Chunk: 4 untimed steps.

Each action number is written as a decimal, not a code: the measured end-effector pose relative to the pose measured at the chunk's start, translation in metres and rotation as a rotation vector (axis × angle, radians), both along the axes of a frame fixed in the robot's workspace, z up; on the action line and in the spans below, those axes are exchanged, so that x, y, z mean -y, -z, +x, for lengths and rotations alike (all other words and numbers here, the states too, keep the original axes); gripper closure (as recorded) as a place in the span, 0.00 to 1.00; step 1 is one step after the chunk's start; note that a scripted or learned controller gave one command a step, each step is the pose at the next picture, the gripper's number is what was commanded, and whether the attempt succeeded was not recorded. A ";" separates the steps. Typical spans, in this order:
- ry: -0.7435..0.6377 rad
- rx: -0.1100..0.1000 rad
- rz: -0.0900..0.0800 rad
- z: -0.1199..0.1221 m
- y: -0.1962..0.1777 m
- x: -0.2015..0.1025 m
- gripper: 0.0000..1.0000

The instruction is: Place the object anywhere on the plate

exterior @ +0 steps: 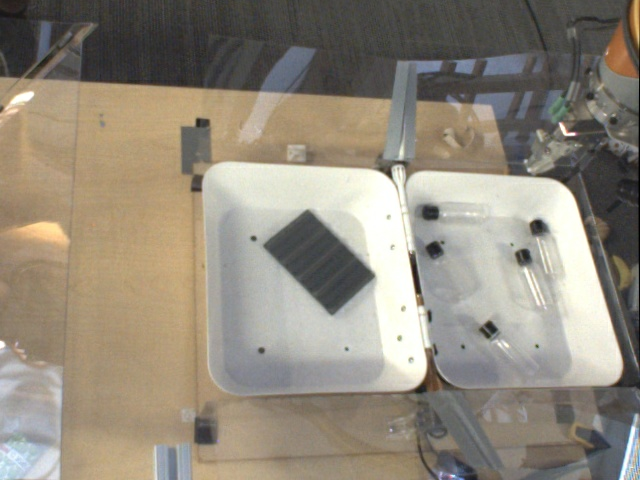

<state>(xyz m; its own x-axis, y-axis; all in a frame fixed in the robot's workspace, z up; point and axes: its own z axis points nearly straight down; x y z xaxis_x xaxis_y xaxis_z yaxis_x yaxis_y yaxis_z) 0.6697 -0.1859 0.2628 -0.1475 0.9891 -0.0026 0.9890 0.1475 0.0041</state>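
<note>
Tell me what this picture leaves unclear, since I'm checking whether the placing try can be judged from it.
- Arm, camera view: cut off by the right edge.
- Gripper, camera view: small and lost among reflections, so its state is unreadable.
- Clear vials in the right bin: transparent bodies blend into the white; only black caps stand out.
- Dark ridged plate in the left bin: material unclear.

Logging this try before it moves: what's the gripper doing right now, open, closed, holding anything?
Gripper: above the far right corner of the right bin; open or closed cannot be told, and nothing is seen held.
</note>
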 end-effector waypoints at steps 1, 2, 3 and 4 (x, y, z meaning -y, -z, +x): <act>-0.001 0.000 0.000 0.000 0.000 0.000 0.00; -0.007 0.006 -0.002 0.002 -0.012 -0.002 1.00; -0.021 0.002 -0.001 0.000 -0.040 0.019 1.00; -0.022 0.002 -0.001 0.000 -0.040 0.019 0.00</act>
